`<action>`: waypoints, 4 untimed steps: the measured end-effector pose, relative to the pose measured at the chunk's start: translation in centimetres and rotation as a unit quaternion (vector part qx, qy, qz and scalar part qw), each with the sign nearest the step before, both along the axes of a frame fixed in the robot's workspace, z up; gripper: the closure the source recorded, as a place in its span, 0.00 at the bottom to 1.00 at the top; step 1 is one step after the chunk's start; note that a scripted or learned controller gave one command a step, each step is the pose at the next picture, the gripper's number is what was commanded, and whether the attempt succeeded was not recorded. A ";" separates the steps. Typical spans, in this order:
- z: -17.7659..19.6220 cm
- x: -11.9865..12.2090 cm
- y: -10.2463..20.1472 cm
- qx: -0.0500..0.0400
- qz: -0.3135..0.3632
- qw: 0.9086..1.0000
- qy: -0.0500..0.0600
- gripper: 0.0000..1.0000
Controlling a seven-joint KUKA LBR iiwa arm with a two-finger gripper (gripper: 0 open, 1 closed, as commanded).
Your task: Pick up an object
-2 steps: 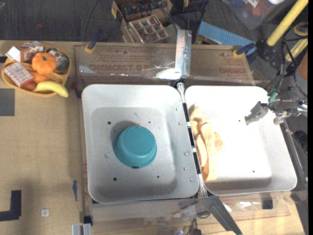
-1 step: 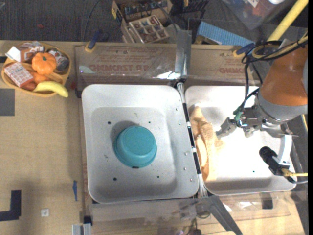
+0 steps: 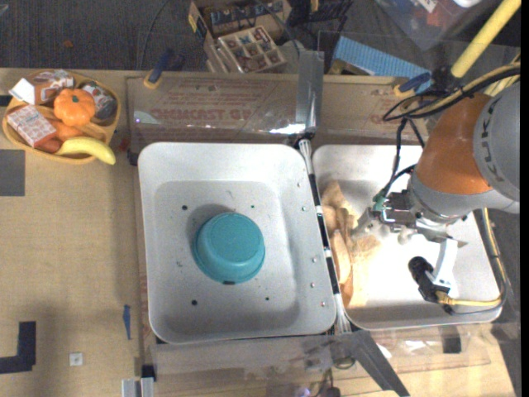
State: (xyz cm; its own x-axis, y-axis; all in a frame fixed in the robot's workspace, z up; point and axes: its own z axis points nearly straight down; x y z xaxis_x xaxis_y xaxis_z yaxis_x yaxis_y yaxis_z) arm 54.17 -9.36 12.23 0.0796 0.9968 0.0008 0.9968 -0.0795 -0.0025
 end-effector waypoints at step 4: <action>14.7 0.0 3.8 -0.001 0.139 0.990 -0.003 0.00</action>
